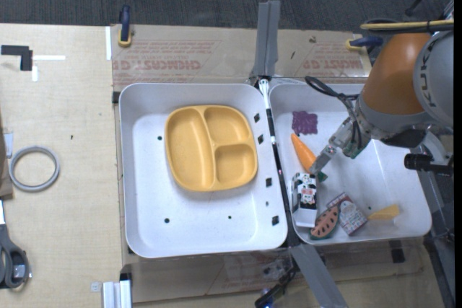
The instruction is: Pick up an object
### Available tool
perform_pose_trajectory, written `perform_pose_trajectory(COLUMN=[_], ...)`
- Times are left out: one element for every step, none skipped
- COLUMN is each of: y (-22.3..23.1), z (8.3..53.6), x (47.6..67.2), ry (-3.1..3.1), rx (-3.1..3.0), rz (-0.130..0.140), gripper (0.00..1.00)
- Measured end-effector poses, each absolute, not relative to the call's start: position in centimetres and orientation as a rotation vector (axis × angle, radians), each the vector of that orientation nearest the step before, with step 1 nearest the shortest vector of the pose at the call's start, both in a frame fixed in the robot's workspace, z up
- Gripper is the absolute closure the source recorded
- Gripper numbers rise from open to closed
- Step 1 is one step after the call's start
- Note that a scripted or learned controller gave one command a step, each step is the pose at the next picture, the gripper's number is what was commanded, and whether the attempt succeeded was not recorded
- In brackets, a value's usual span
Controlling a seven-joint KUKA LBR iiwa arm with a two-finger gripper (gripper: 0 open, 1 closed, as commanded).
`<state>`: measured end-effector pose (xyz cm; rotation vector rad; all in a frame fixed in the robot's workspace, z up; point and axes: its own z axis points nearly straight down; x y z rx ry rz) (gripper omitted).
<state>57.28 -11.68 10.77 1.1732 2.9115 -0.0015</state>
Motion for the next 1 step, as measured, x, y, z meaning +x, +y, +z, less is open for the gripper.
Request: perform_pose_trajectory(y=[-11.64], z=[11.7], x=[57.35], ry=[2.912], rx=[1.168], rz=[-0.004], gripper=[1.0])
